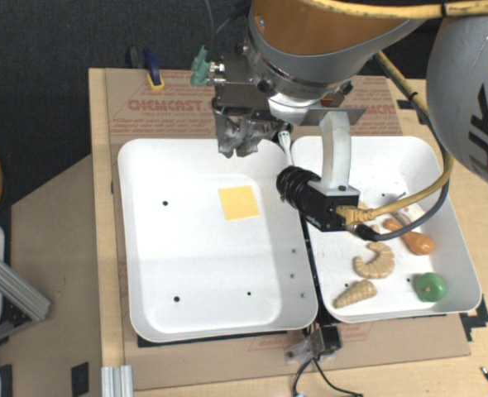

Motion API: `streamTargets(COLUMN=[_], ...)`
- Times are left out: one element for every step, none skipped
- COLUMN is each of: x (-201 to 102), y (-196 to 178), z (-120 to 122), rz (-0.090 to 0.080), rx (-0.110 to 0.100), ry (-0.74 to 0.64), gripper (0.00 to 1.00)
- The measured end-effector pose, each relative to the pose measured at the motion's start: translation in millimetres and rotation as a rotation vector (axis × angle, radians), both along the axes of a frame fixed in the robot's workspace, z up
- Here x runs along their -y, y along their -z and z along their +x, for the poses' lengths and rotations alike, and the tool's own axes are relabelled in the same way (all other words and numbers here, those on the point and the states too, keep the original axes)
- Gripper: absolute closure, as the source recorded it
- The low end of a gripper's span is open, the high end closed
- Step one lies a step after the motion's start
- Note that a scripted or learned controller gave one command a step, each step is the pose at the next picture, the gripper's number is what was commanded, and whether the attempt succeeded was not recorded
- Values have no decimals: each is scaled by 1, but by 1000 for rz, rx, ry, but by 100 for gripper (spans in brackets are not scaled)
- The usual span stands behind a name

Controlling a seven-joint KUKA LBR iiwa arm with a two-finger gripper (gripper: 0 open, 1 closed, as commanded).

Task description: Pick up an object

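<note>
Fingers (241,143) — yellow square (239,203) just below

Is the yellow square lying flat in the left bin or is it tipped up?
Flat: the yellow square lies face up on the left bin's floor.

My claw (238,141) hangs over the left bin's (145,246) far edge, with a yellow square (239,203) lying just nearer.
</note>
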State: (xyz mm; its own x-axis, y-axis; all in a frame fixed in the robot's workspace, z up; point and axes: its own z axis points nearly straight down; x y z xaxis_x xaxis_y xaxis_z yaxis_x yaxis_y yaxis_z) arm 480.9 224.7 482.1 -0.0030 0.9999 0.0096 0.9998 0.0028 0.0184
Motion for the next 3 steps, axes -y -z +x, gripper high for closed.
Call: streamTargets(x=[13, 0, 1], y=[105, 194, 242], z=[-3, -3, 0], rz=[-15, -14, -13], rx=[-29, -30, -27], ry=[5, 3, 4], gripper=[100, 100, 100])
